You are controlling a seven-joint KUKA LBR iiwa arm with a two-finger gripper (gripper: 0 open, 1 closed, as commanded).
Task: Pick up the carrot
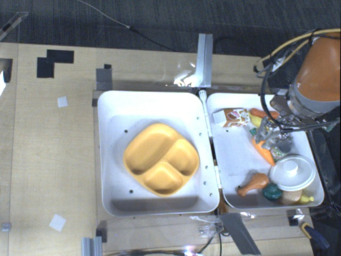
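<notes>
From the overhead camera, I am watching the grey arm [319,84] reaching in from the right, its orange band showing above the wrist, and hanging over the far half of the right bin [234,193]. The gripper [272,136] is sitting low in that bin, its metal fingertips crowding a small heap of toy food; I cannot tell from here whether it is spread wide, pinched narrow, or clamped on anything, because the metal and the toys are blurring together.

The carrot [264,152] is lying in the right bin just beneath and toward the near side of the gripper, a slim orange piece slanting from the gripper down toward a white lidded bowl [291,172]. Whether the fingertips are touching it, I cannot say. A second orange item [259,112] is resting at the far side of the bin, next to a printed packet [234,117] and something yellow [256,121].

Along the near edge of the same bin, a brown drumstick [253,184] is lying beside a teal object [272,192], with the white bowl just to their right and a small yellow piece [305,199] tucked in the corner.

In the left bin [114,159], a yellow divided plate [161,158] with three compartments is sitting alone near the middle, turned at an angle to the walls. Both bins are standing side by side on the wooden bench [48,169], separated by a narrow metal strip.
</notes>
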